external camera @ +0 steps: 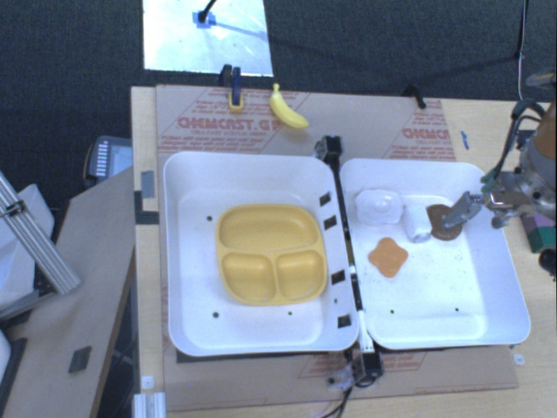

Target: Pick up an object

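The right bin [487,316] holds several small things. A white lumpy object [378,205] lies at its back left, with a white cylinder [417,223] just to its right. A brown round piece [445,229] sits against the cylinder, and an orange wavy-edged piece [388,256] lies nearer the front. My gripper [466,207] reaches in from the right and hangs low over the brown piece's right edge. I cannot see anything held in it.
The left bin [187,320] carries a yellow divided plate [265,252]. Black clips run along the divider [341,259] between the bins. A toy banana [287,110] and a yellow clamp [235,96] lie on the board behind the bins.
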`<state>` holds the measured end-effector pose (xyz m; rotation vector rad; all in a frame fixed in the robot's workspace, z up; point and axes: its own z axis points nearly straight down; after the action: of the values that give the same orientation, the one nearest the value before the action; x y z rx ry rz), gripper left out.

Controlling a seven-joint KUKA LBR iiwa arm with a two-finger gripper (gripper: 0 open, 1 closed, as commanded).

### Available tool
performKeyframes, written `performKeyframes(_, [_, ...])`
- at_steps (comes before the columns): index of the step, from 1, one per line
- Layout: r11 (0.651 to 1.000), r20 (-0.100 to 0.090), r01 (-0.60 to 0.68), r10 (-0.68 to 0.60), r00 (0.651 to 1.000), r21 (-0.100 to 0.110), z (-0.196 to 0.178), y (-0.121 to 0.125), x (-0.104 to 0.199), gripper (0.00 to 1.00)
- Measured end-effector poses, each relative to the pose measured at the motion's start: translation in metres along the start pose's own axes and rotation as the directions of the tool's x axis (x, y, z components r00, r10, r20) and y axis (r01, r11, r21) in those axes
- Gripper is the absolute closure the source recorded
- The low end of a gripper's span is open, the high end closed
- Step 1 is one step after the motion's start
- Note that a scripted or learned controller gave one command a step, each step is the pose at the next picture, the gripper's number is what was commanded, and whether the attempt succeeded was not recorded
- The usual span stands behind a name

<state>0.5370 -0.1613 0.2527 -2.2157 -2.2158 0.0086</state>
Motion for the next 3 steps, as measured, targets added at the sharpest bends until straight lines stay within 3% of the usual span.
performKeyframes(1, [1.0, 0.002, 0.003, -0.003, 1.0, -0.011, -0.006, 0.002, 0.0, 0.0])
performKeyframes(3, [1.0, 0.002, 0.001, -0.001, 1.0, -0.007, 0.092, 0.014, -0.004, 0.0])
